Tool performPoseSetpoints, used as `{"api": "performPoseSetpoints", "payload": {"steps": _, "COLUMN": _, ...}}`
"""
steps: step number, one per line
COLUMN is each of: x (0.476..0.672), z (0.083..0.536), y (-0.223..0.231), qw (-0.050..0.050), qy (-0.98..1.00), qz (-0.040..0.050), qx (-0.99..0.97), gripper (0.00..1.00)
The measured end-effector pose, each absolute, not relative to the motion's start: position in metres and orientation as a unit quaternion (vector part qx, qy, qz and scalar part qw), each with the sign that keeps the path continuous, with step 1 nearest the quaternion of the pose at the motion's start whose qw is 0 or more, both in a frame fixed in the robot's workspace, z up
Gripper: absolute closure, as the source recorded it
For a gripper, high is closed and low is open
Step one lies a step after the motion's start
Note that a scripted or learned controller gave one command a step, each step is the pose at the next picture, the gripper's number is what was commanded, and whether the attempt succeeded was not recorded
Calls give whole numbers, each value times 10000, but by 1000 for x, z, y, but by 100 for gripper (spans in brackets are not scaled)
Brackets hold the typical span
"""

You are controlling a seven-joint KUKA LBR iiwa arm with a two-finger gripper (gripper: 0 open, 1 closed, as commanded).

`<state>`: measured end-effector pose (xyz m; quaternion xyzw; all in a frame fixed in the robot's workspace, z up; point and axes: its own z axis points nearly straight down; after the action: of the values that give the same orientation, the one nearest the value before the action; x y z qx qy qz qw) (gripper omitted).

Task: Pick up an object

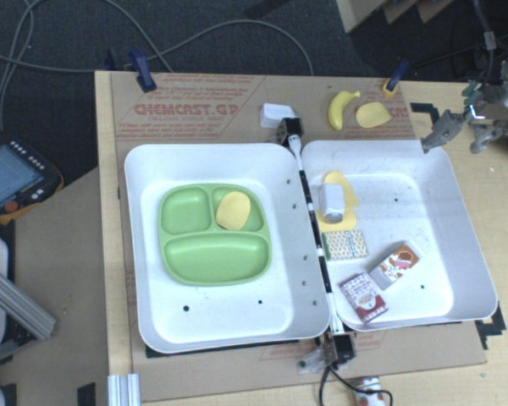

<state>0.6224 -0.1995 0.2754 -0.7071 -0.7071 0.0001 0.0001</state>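
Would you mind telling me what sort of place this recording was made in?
Most likely a robotics lab test bench. Two white bins sit clamped on a cardboard-covered board, loose cables trail over the dark carpet, and a handheld control pendant lies beside the bench. The toy food, such as the banana, suggests grasping trials.

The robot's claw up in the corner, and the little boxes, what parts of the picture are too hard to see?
- Gripper, camera view: small and dim at the right edge; open or shut is unclear.
- Red carton and the carton beside it: printing too small to read.
- Patterned packet: design too fine to make out.
- Yellow piece in the green tray: its underside is hidden.
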Motion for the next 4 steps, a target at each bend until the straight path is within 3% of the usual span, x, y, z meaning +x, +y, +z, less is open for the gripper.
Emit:
{"api": "performPoseSetpoints", "payload": {"steps": 1, "x": 617, "z": 191, "y": -185, "qw": 3, "qy": -7073, "qz": 1, "qx": -7069, "gripper": 0}}
{"api": "performPoseSetpoints", "payload": {"steps": 2, "x": 643, "z": 85, "y": -126, "qw": 3, "qy": -7075, "qz": -1, "qx": -7067, "gripper": 0}}
{"api": "performPoseSetpoints", "payload": {"steps": 4, "x": 515, "z": 84, "y": -136, "qw": 5, "qy": -7068, "qz": 3, "qx": -7074, "gripper": 0}}
